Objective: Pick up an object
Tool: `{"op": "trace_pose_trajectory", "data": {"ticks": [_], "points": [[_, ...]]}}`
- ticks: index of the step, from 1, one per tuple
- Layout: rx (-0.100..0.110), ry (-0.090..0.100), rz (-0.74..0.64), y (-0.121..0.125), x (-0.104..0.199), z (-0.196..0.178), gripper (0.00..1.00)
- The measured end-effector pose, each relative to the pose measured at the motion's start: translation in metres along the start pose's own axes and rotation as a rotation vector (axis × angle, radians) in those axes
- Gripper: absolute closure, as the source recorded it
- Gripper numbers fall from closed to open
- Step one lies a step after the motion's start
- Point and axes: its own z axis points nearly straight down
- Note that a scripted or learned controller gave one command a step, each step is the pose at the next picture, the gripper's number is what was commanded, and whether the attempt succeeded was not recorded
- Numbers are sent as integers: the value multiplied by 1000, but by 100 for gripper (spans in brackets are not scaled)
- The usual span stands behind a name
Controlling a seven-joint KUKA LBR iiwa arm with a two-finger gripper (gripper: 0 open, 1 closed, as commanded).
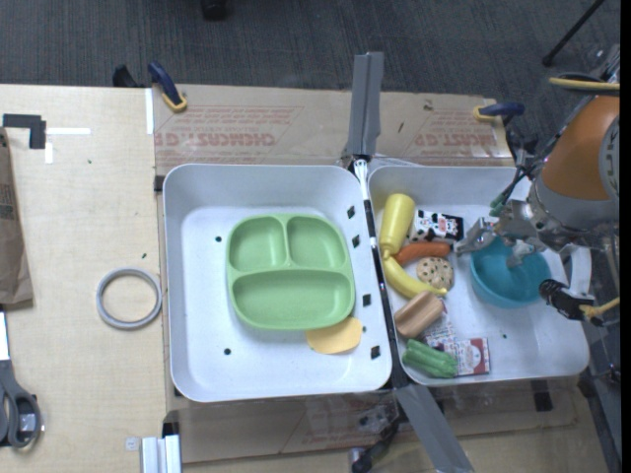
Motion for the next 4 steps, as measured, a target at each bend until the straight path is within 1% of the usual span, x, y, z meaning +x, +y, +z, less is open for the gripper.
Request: {"op": "trace_pose_trajectory", "data": {"ticks": [1,2,3,4], "points": [[-2,12,-11,3,11,-11,100],[-6,-30,45,44,75,-93,100],[-8,-23,150,71,42,-34,100],[-9,-29,156,70,37,-34,0]]}}
